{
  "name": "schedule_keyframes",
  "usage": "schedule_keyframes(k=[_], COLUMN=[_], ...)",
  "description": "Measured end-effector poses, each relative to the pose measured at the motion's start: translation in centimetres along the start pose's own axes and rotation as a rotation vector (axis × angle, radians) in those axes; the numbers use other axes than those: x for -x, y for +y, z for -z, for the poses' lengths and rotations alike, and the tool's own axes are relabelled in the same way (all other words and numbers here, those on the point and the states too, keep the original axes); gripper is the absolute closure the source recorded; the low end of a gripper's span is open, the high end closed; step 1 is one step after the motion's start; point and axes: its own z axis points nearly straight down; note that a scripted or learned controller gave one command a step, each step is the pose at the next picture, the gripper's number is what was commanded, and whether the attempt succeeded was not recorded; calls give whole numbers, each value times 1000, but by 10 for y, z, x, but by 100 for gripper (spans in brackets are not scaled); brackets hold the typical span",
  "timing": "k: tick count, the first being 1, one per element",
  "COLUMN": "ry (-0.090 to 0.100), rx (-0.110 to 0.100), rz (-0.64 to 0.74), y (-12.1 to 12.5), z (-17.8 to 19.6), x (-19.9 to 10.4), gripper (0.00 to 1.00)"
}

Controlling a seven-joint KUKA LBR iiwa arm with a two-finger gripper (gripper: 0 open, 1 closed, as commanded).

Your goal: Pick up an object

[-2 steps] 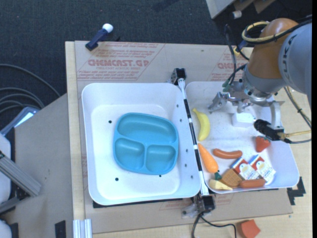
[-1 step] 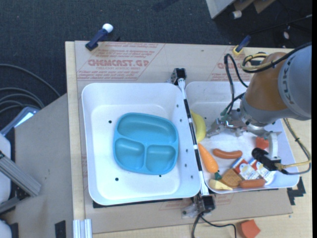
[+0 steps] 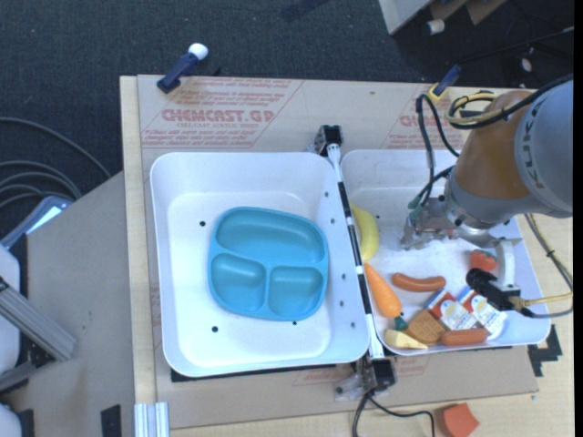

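Observation:
The right bin (image 3: 383, 176) holds several toy foods. A yellow banana (image 3: 367, 232) lies against its left wall, with an orange carrot (image 3: 383, 290) just below it. A red sausage (image 3: 417, 283) lies mid-bin. Near the front are a tan cracker (image 3: 424, 325), a pale yellow wedge (image 3: 404, 339), a second sausage (image 3: 464, 338) and red-and-white packets (image 3: 469, 312). My gripper (image 3: 424, 238) hangs low over bare bin floor, right of the banana and just above the first sausage. Nothing visible is held in it.
The left bin (image 3: 173, 244) holds a blue divided plate (image 3: 269, 262). A blue-and-white marker (image 3: 180, 67) lies off the board at the back left. An orange block (image 3: 458, 419) sits in front of the bench. Cables trail over the arm at the right.

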Motion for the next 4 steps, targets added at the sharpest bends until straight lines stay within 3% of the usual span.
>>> schedule_keyframes(k=[1, 2, 3, 4], ry=[0, -1, -1, 0], rx=[0, 0, 1, -1], rz=[0, 1, 0, 3], y=[0, -86, -86, -86], z=[0, -10, 0, 90], x=[0, 0, 0, -60], gripper=[0, 0, 100, 100])
